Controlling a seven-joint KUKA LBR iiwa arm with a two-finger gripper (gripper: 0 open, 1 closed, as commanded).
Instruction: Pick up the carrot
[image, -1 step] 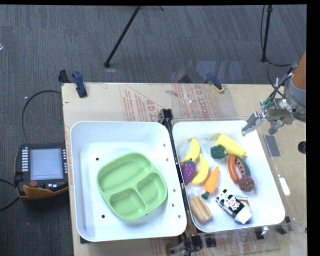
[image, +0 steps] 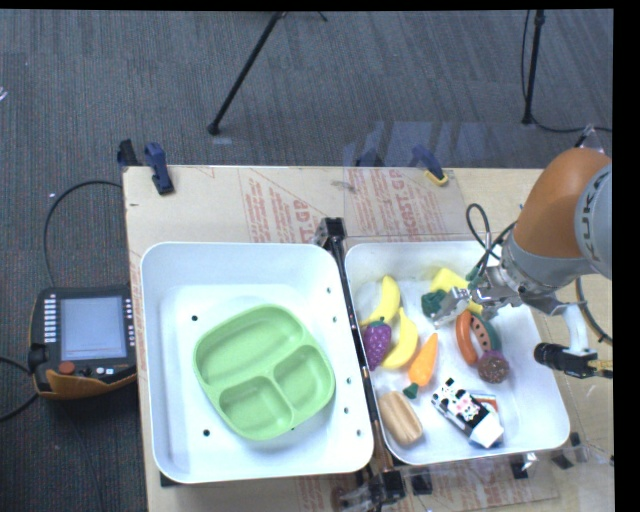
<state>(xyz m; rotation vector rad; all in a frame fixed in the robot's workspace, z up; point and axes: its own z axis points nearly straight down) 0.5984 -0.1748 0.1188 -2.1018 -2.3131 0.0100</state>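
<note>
the gripper (image: 468, 296), its grip too blurred to tell, is hovering right of the carrot (image: 424, 360), which is lying against a banana (image: 402, 340), so a descent is risking that instead.

From my station the feed looks evenly and fairly brightly lit, with soft light from overhead. The 2 white bins (image: 160, 290) come close to washing out, though their rims stay readable. I see no hard glare; only a mild sheen on the green tray (image: 262, 372). Shadows are faint and short, a thin dark line in the seam between the bins and soft shade under the arm (image: 560, 220). The carpet (image: 100, 80) is darker and grainy. Overall sharpness is modest: small toys blur at their edges, and print on the cardboard (image: 290, 205) is legible but soft. Colours read slightly muted. I notice no strong bending near the borders.
</note>
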